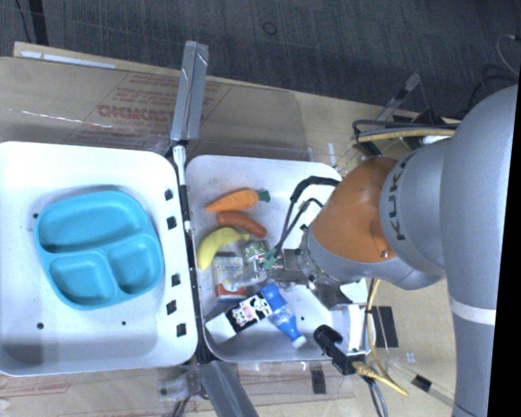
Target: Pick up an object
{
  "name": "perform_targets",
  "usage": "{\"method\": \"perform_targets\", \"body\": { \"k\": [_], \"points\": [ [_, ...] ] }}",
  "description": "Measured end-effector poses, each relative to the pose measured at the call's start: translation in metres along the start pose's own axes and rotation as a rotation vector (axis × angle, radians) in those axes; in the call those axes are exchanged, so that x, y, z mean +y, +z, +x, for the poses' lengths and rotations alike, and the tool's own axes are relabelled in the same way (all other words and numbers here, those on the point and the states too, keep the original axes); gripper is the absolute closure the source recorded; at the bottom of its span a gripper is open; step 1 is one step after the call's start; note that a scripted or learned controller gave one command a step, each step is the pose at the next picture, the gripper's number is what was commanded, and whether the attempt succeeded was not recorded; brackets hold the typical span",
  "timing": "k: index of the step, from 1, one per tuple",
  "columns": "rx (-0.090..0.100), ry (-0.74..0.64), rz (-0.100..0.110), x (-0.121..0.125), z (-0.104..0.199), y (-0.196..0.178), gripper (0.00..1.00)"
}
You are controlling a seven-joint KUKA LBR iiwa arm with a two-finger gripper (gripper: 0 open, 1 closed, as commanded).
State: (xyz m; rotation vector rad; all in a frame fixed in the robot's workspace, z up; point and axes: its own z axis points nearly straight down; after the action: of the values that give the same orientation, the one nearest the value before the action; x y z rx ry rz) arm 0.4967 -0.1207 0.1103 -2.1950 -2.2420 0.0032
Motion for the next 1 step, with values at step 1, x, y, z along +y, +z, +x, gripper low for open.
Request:
{"method": "perform_targets", "body": {
  "k": [1],
  "points": [
    [0.005,-0.002,-0.014,-0.009,-0.0398,0.0108,0.0]
  ]
}}
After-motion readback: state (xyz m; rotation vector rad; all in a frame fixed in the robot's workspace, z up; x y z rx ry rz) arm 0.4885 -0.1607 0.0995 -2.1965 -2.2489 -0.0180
